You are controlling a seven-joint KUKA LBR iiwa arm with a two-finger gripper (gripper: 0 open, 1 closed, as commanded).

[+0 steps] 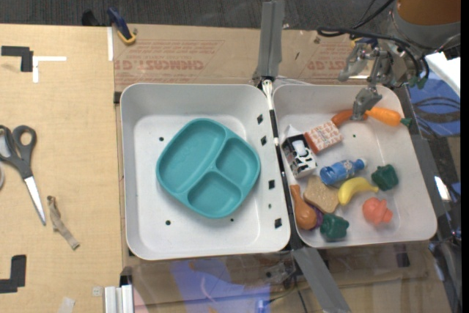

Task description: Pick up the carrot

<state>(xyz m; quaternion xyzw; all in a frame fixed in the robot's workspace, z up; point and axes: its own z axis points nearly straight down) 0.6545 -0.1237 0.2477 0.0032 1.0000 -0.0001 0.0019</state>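
A: Camera view: where was the carrot (375, 115)?
B: Back of the right bin (421, 179), smooth orange taper w/ green tip, under the gripper (360, 108).
A: Jaws?
B: Couldn't tell, metal fingers bunched on it.
A: Left bin (135, 179)?
B: Glossy teal 3-compartment plate (209, 168).
A: Any writing?
B: Red print on the cardboard (183, 64), upside down, not sure of it.
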